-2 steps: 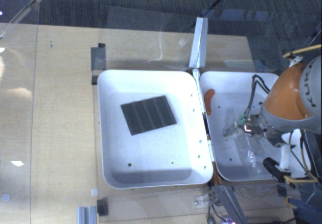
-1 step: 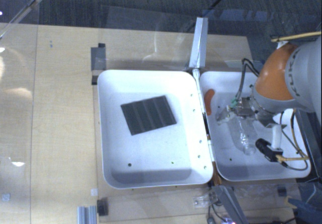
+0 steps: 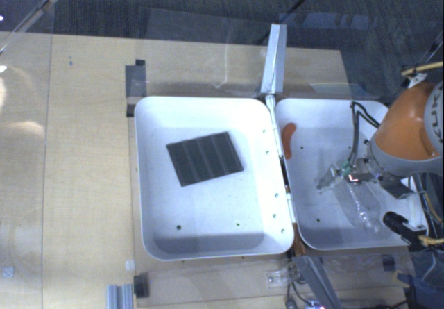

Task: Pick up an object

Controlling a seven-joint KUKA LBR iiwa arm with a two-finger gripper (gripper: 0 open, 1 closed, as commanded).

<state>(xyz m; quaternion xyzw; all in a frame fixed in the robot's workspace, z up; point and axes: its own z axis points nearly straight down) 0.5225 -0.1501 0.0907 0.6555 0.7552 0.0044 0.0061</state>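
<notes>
A dark grey ribbed flat pad (image 3: pixel 205 157) lies in the left bin (image 3: pixel 208 238), slightly turned. In the right bin (image 3: pixel 326 235) a small orange oblong piece (image 3: pixel 287 139) rests against the left wall. A crumpled clear plastic item (image 3: pixel 361 206) lies near the bin's right side. My gripper (image 3: pixel 338 176) reaches in from the right and hangs low over the middle of the right bin, just up and left of the clear plastic and right of the orange piece. The orange-banded wrist (image 3: pixel 409 130) hides the bin's right rim.
A metal upright bar (image 3: pixel 273 64) stands behind the seam between the two bins. Black brackets (image 3: pixel 137 78) sit at the left bin's corners. Cables and a black fitting (image 3: pixel 402 226) crowd the lower right.
</notes>
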